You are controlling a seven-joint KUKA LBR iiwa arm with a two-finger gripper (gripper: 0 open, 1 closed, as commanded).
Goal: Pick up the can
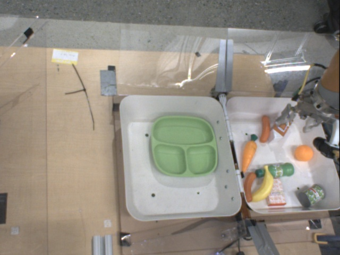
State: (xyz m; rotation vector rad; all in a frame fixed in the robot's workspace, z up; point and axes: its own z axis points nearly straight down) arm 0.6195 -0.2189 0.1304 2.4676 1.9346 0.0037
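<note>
Nearest, by the lower right corner of the frame: the can (313, 195), grey with a green label, lying on its side just inside the front rim of the right bin (324, 209). Print on the label too small to read. Just left of it, a pink-and-white carton (275, 195), lettering also illegible, touching a banana (264, 185) and a green bottle (276, 170). Above these, a carrot (248, 154) close to the bin's left wall, and an orange (304, 153) with bare white floor all round it. Open floor too between orange and can.

Higher up at the right edge, the gripper (298, 120), fingers spread apart with nothing between them, well apart from the can, hovering over the bin's upper part beside an orange-brown sausage (265, 129).

In the left bin (133, 195), a green divided tray (184, 145), wide white margin on every side. Upper left on the bench, a yellow tag (65, 56), writing unreadable.
</note>
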